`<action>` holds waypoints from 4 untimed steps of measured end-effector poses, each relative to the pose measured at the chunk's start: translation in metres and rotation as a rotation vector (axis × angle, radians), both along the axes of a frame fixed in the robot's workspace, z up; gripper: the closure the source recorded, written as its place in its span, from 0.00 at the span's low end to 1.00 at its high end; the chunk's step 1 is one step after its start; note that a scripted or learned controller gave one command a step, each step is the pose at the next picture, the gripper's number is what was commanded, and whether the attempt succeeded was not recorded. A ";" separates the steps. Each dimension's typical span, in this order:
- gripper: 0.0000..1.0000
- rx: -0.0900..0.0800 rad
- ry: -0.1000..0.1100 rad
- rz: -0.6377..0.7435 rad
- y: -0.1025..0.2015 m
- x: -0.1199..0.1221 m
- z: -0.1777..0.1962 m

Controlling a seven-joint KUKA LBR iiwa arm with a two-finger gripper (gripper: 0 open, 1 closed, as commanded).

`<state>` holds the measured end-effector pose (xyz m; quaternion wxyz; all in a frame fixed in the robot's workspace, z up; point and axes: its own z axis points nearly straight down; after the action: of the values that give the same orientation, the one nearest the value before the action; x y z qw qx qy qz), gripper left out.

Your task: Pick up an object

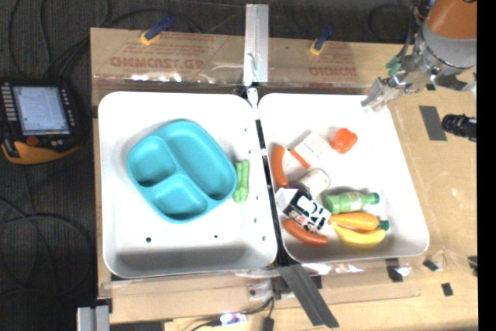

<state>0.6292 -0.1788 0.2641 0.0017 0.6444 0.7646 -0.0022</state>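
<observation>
Currently: arm point(453, 19) above right bin's point(403, 167) far corner | toys untouched

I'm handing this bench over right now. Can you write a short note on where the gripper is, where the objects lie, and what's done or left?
Gripper: at the far right corner of the right bin, above its rim, nothing between its fingers.
Right bin: orange toy, green bottle, banana, carrot, white carton, all loose in a pile.
Left bin: blue divided tray, green piece beside it.
Done: nothing picked.
Left: descend, grasp one object, lift.
</observation>
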 end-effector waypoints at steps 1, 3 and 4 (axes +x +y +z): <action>1.00 0.000 0.000 0.181 -0.044 0.039 -0.004; 1.00 0.000 0.001 0.268 -0.015 0.039 -0.056; 1.00 0.004 0.001 0.179 -0.045 -0.009 -0.101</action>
<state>0.6206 -0.2234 0.1628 0.0002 0.5735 0.8192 -0.0011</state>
